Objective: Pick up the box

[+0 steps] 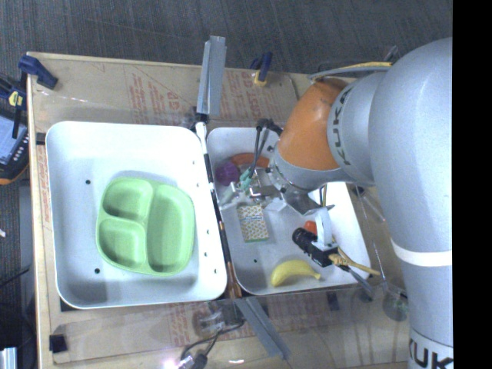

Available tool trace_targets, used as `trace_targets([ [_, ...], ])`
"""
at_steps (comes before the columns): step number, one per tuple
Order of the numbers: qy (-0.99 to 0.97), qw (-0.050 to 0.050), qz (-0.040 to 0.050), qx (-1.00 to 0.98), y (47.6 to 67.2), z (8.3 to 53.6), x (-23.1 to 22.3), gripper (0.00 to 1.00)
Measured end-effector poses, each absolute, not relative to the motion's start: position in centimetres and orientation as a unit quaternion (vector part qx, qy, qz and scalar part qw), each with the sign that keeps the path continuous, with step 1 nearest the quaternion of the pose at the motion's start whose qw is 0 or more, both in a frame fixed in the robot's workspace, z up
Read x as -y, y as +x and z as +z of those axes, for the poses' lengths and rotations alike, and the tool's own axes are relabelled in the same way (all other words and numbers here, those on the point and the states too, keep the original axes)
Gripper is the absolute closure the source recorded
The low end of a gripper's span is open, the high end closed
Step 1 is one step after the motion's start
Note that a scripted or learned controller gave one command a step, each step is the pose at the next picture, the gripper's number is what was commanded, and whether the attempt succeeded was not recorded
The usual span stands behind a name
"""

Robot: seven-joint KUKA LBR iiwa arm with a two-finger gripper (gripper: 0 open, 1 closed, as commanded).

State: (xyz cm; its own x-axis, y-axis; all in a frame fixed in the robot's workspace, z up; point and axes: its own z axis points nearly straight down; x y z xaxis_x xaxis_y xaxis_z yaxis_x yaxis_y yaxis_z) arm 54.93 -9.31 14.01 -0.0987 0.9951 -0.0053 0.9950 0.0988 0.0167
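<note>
- Grey arm [407,129], with its orange band [311,133], reaches in from the right over the right bin [261,256].
- Its pincer [247,191] hangs over that bin's left part; how far open it is, or whether it grips anything, cannot be told.
- The small patterned box [253,223] lies flat on the bin floor, just beside the pincer on the near side.
- A banana [294,274] lies by the front wall, and a purple item [227,173] sits toward the back.
- The left bin [69,206] holds a green divided plate [146,225].
- Both bins rest on the brown surface [115,91].
</note>
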Motion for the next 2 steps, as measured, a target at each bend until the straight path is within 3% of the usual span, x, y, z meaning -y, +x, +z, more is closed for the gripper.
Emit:
trace_targets([
  [1, 0.654, -0.001, -0.0005, -0.756, 49.9, 9.1, 14.0, 0.0],
  [2, 0.682, -0.001, -0.0009, -0.731, 53.3, 9.2, 11.9, 0.0],
])
